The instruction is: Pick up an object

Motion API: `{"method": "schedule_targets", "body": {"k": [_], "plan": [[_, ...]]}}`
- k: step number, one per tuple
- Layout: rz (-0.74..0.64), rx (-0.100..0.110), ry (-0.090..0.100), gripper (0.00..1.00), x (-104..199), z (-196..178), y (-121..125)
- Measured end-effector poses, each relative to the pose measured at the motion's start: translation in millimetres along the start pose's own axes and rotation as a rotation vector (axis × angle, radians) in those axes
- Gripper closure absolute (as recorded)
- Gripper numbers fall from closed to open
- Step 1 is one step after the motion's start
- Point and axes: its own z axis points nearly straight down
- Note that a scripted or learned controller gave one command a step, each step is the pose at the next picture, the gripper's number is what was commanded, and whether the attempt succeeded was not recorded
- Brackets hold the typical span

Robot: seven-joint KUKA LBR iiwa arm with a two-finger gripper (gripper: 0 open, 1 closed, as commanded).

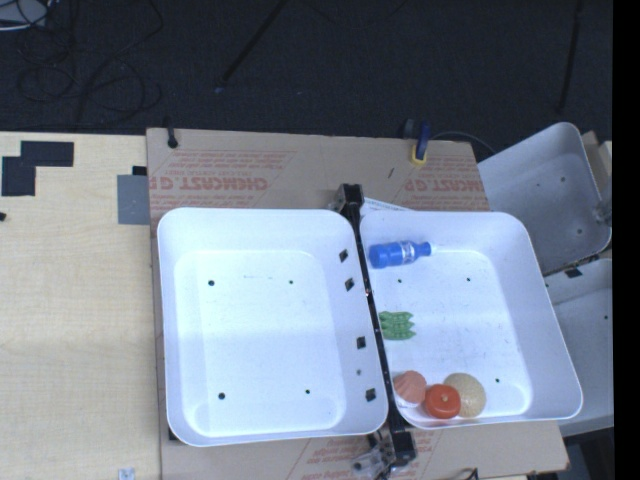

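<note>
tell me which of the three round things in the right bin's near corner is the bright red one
The red round piece, in the middle of the cluster. The pinkish piece lies to its left and the tan piece to its right; both are paler.

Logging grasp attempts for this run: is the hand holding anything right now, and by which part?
Nothing is seen held. The blue bottle, green piece and three round items, including the red one, all lie loose in the right bin.

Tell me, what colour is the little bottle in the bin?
Blue: the bottle shows clearly in the camera view.
</note>
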Motion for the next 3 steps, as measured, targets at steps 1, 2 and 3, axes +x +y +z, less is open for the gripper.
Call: {"method": "schedule_targets", "body": {"k": [1,2,3], "plan": [[-0.001,0.002,0.001,1.0,0,38,14],[-0.001,-0.006,-0.002,1.0,-1,-1,4],[0.0,0.001,0.0,1.0,0,31,6]]}}
